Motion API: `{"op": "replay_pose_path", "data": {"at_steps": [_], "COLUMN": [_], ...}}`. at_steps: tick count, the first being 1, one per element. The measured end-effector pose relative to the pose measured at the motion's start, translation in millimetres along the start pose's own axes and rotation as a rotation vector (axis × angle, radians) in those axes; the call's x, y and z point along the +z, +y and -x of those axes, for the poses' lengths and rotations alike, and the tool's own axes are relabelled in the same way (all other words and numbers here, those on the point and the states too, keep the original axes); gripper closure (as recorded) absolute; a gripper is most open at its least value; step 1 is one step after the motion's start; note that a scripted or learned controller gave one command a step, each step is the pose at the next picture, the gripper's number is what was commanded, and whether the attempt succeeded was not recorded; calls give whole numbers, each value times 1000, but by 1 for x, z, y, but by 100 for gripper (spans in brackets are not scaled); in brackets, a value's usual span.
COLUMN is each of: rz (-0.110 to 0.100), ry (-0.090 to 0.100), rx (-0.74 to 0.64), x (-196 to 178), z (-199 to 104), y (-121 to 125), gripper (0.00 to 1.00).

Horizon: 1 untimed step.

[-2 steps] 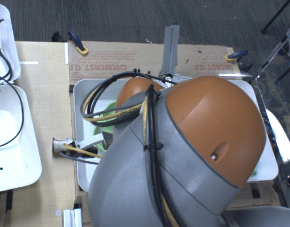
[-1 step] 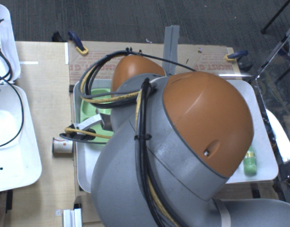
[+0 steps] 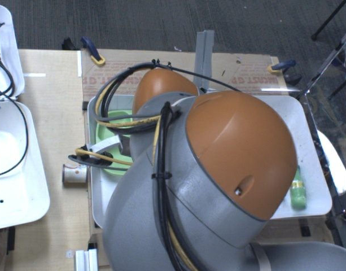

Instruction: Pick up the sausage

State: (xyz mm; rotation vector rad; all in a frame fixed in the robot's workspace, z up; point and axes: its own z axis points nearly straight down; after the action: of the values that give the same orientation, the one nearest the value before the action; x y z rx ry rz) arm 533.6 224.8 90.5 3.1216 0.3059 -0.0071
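My arm (image 3: 218, 174) reaches in from the lower right and covers most of the right white bin (image 3: 311, 134). Its orange-banded wrist (image 3: 161, 89) points down over the bin's left half, above a green dish (image 3: 109, 133). The arm's bulk hides the bin floor beneath it and whatever lies there. Black and yellow cables (image 3: 113, 92) loop around the wrist.
A green bottle-like object (image 3: 297, 193) lies at the bin's right side. A short metal cylinder (image 3: 74, 174) sits on the wooden bench just left of the bin. Another white bin (image 3: 20, 202) with a black cable stands at far left. Clamps (image 3: 92, 51) hold the back edge.
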Motion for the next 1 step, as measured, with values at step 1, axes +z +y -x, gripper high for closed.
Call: {"op": "replay_pose_path", "data": {"at_steps": [1], "rz": [-1], "ry": [-35], "rx": [-126], "x": [9], "z": [-26], "y": [8], "gripper": [100]}}
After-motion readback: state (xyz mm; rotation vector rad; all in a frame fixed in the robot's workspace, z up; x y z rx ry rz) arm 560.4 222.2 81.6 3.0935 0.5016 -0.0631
